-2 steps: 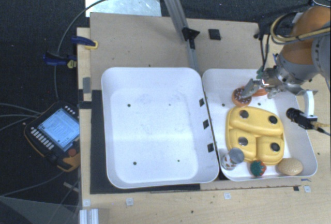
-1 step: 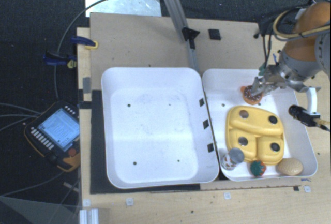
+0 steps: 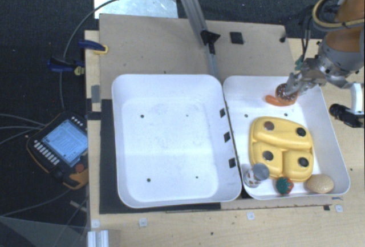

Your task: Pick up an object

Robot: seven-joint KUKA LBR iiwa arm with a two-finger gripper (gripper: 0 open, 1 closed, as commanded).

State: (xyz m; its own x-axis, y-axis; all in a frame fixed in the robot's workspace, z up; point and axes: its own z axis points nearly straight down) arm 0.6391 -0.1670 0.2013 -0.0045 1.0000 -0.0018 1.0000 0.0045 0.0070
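hand (image 3: 285, 92) is down right on the orange thing (image 3: 277, 100) at the far end of the right bin (image 3: 340, 152), can't tell if it's clenched, nothing lifted yet

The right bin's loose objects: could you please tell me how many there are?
5: orange piece under the pincer, yellow tray mid-bin, grey knob, green ball and tan stone along the front. Others may be hidden.

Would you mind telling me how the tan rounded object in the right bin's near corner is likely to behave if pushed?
The tan rounded object looks smooth and egg-like, so it would probably roll or slide rather than tip. It lies against the right bin's wall, which would likely stop it. Its weight cannot be judged.
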